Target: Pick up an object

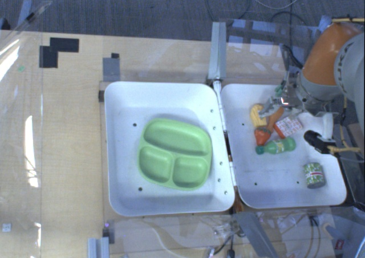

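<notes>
Left bin (121,115), front rim lowest in view: holds one green plate (174,151) with three compartments, lying flat, centred slightly toward the front.

Right bin (268,185), touching the left bin along the shared edge: holds all the small objects, in its rear and right parts.

Arm (335,60) enters from the right, above the right bin's rear corner.

Gripper (280,102) is low over the rear of the right bin, just beside the yellow piece and directly above the carrot's upper end. Opening: cannot tell. Contact with any object: cannot tell.

Objects, right bin:
- green bottle (276,147), on its side, mid-bin.
- red-and-white packet (290,126), flat, just behind the bottle.
- can (313,174), green label, alone near the front right, well apart from the others.
- yellow piece (258,115), left of the gripper.
- carrot (268,127), slanted, between the yellow piece and the packet, its lower end near the bottle's cap.
</notes>
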Controlling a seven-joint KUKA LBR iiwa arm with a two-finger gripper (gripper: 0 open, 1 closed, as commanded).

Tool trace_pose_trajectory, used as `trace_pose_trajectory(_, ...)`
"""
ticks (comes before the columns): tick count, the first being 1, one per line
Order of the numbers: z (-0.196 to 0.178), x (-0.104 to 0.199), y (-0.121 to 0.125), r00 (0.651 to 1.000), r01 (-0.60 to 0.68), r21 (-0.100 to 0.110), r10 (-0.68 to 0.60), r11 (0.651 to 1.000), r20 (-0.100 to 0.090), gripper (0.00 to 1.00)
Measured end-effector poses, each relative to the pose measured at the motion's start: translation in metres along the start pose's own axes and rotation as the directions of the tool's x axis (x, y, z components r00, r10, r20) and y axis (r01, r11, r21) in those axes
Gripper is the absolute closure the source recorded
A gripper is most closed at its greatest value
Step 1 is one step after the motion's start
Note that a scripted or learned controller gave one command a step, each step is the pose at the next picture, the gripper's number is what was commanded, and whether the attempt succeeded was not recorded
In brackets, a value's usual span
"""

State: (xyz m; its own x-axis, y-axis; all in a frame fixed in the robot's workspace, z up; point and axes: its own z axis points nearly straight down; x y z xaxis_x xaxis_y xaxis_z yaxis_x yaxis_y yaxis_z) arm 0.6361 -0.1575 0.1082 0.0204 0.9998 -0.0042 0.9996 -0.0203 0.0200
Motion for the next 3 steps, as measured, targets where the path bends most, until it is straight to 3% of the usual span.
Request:
trace_pose_trajectory(1,0.007,-0.037,-0.013,0.998,0.061,-0.014,-0.061,0.998,-0.001,0.0)
trace_pose_trajectory(2,0.007,-0.047,-0.03,0.997,0.083,-0.015,-0.083,0.996,0.002,0.0)
trace_pose_trajectory(3,0.019,-0.048,-0.058,0.989,0.148,0.009,-0.148,0.989,-0.005,0.0)
